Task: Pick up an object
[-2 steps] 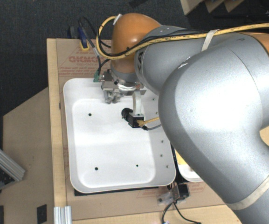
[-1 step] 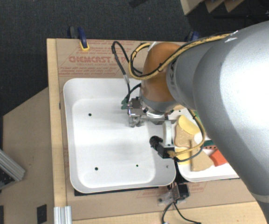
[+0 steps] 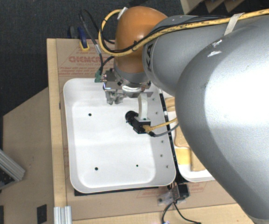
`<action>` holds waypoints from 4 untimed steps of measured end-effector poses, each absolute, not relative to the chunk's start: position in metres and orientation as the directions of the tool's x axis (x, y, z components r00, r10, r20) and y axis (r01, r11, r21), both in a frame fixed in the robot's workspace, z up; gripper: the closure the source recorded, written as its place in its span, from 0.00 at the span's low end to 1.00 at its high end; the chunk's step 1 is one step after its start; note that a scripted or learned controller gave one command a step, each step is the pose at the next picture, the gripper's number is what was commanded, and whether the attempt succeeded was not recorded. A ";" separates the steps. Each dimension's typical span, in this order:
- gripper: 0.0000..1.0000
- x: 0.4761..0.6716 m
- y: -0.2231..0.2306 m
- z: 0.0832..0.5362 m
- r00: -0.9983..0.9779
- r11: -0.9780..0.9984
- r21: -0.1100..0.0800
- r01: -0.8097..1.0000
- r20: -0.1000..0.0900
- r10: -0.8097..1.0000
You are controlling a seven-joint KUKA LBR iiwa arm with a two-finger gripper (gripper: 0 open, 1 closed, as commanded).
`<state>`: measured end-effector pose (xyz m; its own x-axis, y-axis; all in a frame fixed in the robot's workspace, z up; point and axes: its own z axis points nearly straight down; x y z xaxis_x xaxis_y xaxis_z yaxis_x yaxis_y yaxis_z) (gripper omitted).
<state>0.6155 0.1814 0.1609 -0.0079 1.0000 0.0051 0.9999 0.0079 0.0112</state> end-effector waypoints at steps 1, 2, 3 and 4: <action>1.00 0.613 0.176 0.166 -0.001 0.001 0.002 1.000 0.001 1.000; 1.00 0.665 0.196 0.080 -0.001 0.001 -0.007 1.000 0.000 1.000; 1.00 0.623 0.159 0.085 0.003 -0.003 -0.007 1.000 -0.002 1.000; 1.00 0.668 0.184 0.085 -0.002 0.002 0.001 1.000 0.000 1.000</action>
